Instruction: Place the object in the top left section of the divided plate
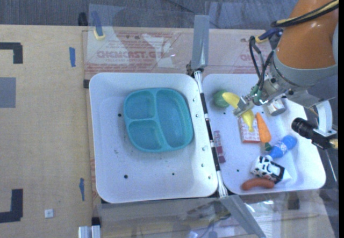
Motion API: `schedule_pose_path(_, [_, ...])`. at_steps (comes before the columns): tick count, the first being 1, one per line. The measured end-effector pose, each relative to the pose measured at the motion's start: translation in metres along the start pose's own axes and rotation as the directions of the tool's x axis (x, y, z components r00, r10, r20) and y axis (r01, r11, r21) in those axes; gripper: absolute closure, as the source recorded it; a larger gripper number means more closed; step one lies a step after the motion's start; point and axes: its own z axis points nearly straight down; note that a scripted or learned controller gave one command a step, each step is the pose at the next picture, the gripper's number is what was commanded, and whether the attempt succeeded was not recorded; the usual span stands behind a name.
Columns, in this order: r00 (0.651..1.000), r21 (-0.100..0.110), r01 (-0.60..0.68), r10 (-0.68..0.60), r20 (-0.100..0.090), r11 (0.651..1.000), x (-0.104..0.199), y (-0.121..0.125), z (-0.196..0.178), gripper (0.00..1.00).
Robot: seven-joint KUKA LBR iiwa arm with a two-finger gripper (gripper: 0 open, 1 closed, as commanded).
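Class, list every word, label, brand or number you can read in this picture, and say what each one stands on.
Red print on the clear sheet behind the left bin: a line of capitals, too faint and blurred to read.
Small card in the right bin: print too small to read.
Nothing else bears text.

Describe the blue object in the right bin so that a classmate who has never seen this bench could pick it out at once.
Start at the right bin, the one the arm reaches over. Near its right wall, below the toy carrot and just above the black-and-white toy cow, lies a small blue bottle-shaped toy, tilted. It is the bin's one blue thing.
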Motion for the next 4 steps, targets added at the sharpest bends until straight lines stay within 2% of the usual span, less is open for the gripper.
schedule_pose_path(1, [0.933,0.004,-0.361,0.361,-0.001,0.933,0.104,0.033,0.093,1.00])
schedule_pose_path(2, [0.971,0.001,-0.237,0.237,0.000,0.971,0.135,0.086,-0.027,1.00])
schedule_pose_path(3, [0.972,0.001,-0.237,0.237,0.000,0.972,0.136,0.086,-0.027,0.00])
schedule_pose_path(4, [0.972,0.001,-0.237,0.237,0.000,0.972,0.136,0.086,-0.027,0.00])
